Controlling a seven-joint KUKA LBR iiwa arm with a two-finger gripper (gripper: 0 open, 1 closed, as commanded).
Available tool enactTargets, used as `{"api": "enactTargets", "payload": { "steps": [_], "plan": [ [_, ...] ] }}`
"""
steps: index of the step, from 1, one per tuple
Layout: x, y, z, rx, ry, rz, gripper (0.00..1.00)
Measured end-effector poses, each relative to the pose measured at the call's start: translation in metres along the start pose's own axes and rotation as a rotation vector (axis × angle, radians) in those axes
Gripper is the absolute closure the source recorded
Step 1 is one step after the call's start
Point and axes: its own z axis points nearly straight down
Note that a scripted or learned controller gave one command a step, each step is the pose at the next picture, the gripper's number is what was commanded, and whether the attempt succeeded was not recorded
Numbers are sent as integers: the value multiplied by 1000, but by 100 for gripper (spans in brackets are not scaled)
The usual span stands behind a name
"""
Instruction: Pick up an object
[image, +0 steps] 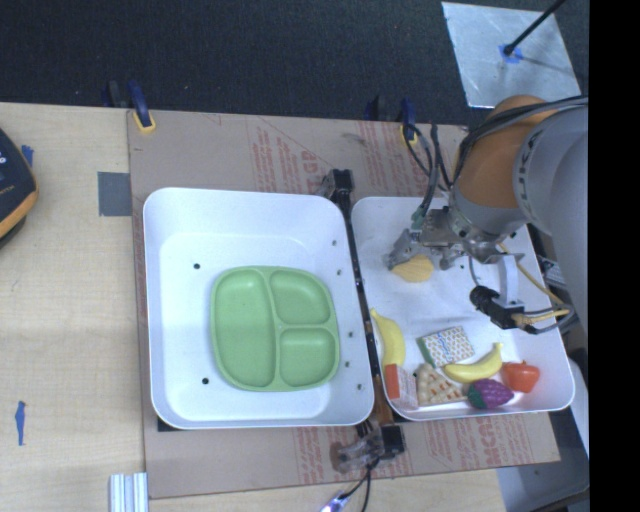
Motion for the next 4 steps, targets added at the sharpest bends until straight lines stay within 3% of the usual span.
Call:
{"api": "enactTargets", "payload": {
  "steps": [1, 4],
  "plan": [
    [-10, 26, -1, -2, 1, -1, 0],
    [6, 22, -1, -2, 0, -2, 0]
  ]
}}
